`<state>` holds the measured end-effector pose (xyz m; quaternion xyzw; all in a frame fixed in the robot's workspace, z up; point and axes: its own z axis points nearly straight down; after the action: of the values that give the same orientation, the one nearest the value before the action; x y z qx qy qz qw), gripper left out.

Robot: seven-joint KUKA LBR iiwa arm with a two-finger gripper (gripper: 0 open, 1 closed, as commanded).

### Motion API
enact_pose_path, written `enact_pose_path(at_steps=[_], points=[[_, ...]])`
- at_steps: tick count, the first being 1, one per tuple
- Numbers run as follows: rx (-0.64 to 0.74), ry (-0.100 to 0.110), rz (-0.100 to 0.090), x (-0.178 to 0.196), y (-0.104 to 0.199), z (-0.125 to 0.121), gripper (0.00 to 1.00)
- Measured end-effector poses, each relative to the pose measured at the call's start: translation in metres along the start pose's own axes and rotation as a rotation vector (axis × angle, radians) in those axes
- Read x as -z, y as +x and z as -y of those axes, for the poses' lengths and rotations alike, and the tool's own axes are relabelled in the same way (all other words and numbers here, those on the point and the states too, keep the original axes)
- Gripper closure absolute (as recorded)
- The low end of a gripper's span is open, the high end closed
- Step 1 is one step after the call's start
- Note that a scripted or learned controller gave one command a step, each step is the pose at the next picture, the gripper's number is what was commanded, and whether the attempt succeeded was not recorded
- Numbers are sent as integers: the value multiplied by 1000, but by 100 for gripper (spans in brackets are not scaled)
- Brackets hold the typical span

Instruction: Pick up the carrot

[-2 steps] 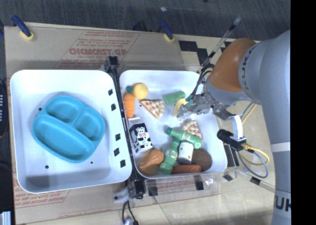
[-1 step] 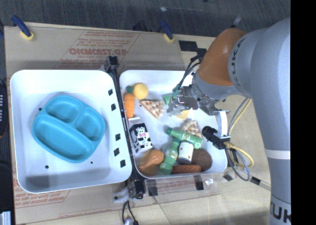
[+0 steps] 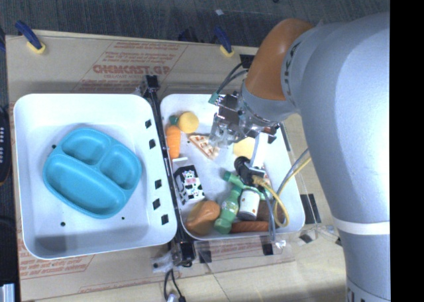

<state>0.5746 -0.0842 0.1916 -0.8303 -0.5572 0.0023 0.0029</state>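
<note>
Carrot [image 3: 173,142] lies along right bin's [image 3: 289,161] left wall, near far corner, beside lemon [image 3: 189,121]. Gripper [image 3: 222,136] hovers near pizza slice [image 3: 202,145], holding nothing visible. Approach step; next needs shift toward left wall, descent onto carrot.

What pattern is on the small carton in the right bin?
Black-and-white cow patches on the carton, seen in the camera view.

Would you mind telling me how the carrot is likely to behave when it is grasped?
The carrot looks like smooth toy plastic, so probably stiff and light. Its tapered, rounded body could slip or roll out of a pinch. It lies against the right bin's left wall, beside the lemon, which may hamper access.
</note>
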Motion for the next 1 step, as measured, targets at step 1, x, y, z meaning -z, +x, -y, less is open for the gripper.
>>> enact_pose_path(at_steps=[1], points=[[-105, 6, 3, 12, 82, 52, 100]])
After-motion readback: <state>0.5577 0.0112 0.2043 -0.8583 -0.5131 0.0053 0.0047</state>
